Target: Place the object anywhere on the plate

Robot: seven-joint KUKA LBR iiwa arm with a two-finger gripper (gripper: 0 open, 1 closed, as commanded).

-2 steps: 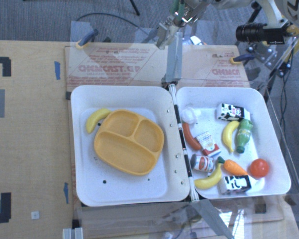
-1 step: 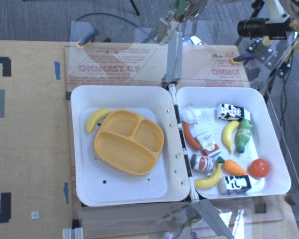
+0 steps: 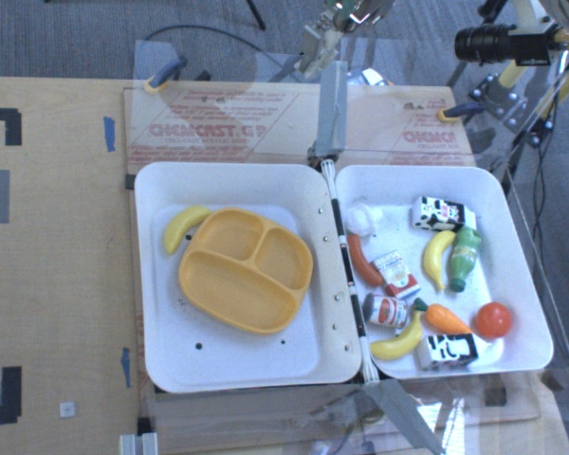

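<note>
An orange divided plate [image 3: 247, 268] lies in the left bin [image 3: 161, 349]. A yellow banana [image 3: 182, 226] rests on the bin floor against the plate's upper left rim, not on the plate. The right bin [image 3: 522, 254] holds several toy foods: a red sausage [image 3: 365, 262], a second banana [image 3: 437, 257], a green bottle [image 3: 463, 257], a carrot [image 3: 444, 318], a tomato [image 3: 493, 319] and a third banana [image 3: 398, 344]. My gripper [image 3: 334, 28] hangs high at the top of the view, behind the bins' back edge and far from all objects.
Two black-and-white cartons [image 3: 439, 213] [image 3: 450, 348], a small can [image 3: 386, 311], a white lump [image 3: 360, 219] and a small red-white pack [image 3: 396, 271] also crowd the right bin. A hinged divider [image 3: 341, 263] separates the bins. A camera rig [image 3: 503, 41] stands at the top right.
</note>
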